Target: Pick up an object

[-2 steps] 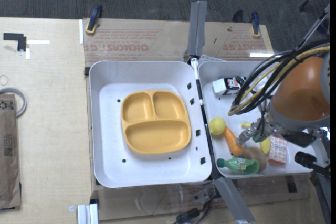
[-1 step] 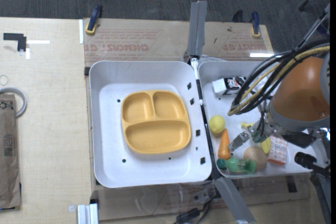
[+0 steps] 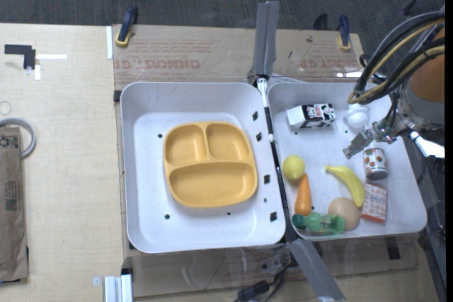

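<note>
The right bin (image 3: 417, 216) holds several small items. A cow-patterned carton (image 3: 311, 115) lies at its back. A lemon (image 3: 294, 167), a carrot (image 3: 303, 194) and a banana (image 3: 348, 182) lie in the middle. A small can (image 3: 375, 163) stands at the right, above a red and white box (image 3: 375, 203). A tan round item (image 3: 343, 211) and a green item (image 3: 318, 224) lie at the front. My gripper (image 3: 362, 139) hangs low over the bin's right half, just left of the can and behind the banana. Nothing shows in its grasp.
The left bin (image 3: 141, 208) holds a yellow divided plate (image 3: 210, 164). A white lump (image 3: 356, 117) lies near the right bin's back, beside the gripper. Cables (image 3: 396, 46) arc above the arm at the right. A metal divider (image 3: 266, 46) stands behind the bins.
</note>
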Available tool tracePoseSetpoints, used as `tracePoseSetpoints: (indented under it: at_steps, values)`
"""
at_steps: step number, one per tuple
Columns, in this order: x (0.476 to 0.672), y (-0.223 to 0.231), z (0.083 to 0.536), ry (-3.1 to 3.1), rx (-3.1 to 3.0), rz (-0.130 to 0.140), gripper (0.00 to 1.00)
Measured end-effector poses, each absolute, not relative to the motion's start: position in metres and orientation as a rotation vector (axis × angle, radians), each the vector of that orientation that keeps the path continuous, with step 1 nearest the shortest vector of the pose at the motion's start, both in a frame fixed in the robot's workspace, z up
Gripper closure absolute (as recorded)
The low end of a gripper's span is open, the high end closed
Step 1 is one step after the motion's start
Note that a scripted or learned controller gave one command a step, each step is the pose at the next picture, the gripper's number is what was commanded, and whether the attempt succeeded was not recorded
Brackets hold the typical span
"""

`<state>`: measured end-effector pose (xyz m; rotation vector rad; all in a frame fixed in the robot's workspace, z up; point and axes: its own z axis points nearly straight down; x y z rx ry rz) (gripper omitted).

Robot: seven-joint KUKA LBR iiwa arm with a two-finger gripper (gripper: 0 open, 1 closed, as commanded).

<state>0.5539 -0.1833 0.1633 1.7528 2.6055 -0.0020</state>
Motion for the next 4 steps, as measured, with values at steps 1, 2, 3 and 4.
tracePoseSetpoints:
  at_steps: [1,2,3,4]
  values:
    - [0.522,-0.186,0.112,2.571,1.781,0.021,0.0]
    - [0.494,-0.161,0.091,2.348,2.093,0.004,0.0]
    - [0.494,-0.163,0.1,2.343,2.096,-0.001,1.0]
    - [0.477,-0.071,0.22,2.425,1.999,-0.004,1.0]
